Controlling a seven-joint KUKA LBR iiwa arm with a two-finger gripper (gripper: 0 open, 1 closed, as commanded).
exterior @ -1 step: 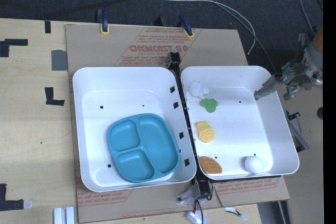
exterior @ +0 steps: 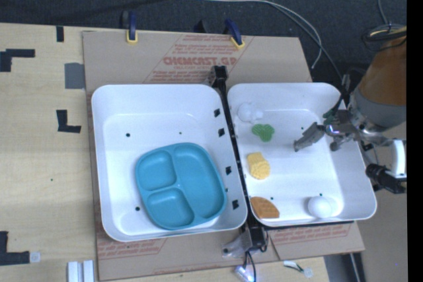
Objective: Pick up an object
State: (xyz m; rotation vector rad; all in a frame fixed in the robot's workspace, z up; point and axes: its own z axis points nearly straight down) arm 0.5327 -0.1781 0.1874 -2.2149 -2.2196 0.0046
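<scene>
1. Worktop [exterior: 39, 162]: we log a pale wood surface w/ black tape marks; a cardboard sheet [exterior: 192, 59] w/ red print lies on it under both bins, held at the far edge by two clamps w/ blue handles.

2. Left bin [exterior: 158, 109]: white, shallow. Holds one item, see 4.

3. Right bin [exterior: 291, 102]: white, shallow, touching the left bin along a dark centre seam. Holds items 6–10.

4. Blue plate [exterior: 180, 186]: teal, three compartments, lying flat in the near half of the left bin, slightly rotated.

5. Arm [exterior: 383, 86]: grey w/ orange band, entering from the right, over the right bin's right rim.

6. Tool [exterior: 310, 137]: dark, reaching leftward over the right bin's mid-right area. We see one finger angled down-left; we cannot tell if spread or pressed together. Nothing visible between the fingers. Apart from all objects; green item is nearest, to its left.

7. Brown object [exterior: 265, 208]: oval, flat, near-left corner of right bin, against the front wall.

8. Yellow object [exterior: 258, 166]: roundish, left side of right bin, between green and brown items.

9. Green object [exterior: 264, 132]: small, lumpy, left-centre, beyond the yellow one.

10. White ball [exterior: 320, 207]: near-right corner, close to front wall.

11. Pale object [exterior: 246, 112]: whitish, hard to make out, far-left corner, just beyond the green item.
</scene>
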